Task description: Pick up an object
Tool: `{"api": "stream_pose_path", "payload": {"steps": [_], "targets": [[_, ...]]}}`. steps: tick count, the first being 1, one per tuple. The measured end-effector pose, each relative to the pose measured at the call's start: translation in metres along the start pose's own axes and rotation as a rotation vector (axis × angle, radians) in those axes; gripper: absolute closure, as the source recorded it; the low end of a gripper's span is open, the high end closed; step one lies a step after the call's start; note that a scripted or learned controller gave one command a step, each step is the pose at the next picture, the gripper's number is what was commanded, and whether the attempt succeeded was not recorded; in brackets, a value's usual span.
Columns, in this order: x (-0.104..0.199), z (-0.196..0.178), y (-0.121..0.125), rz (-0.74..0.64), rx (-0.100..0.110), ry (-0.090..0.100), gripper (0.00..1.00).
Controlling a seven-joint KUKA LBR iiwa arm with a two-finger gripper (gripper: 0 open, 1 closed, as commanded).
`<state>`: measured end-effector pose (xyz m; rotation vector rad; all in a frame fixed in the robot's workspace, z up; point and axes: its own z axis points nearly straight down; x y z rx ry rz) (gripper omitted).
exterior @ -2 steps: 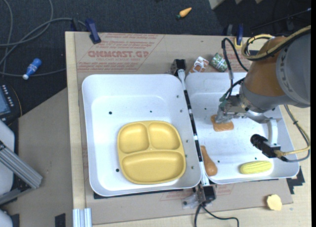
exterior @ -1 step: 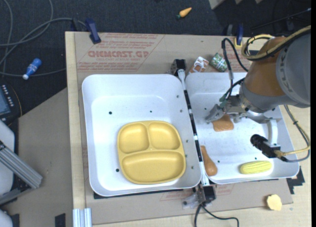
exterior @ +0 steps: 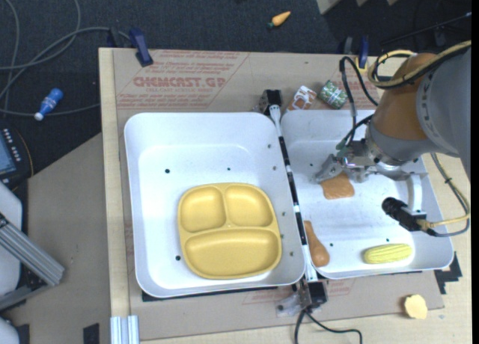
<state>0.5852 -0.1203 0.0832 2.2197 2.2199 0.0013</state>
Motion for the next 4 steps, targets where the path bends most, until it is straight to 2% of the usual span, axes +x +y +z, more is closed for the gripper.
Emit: {"api": "stream_pose_path", "payload": {"steps": [1, 2, 3, 4], "targets": [[0.001, -0.012, 0.0, -0.001, -0.003, -0.001, 1.0], [0.001, -0.012, 0.0, -0.001, -0.002, -0.001, 0.0], [0.026, -0.001, -0.021, -0.001, 0.007, 0.003, 0.0], [0.025, -0.011, -0.019, -0.001, 0.003, 0.002, 1.0]]}}
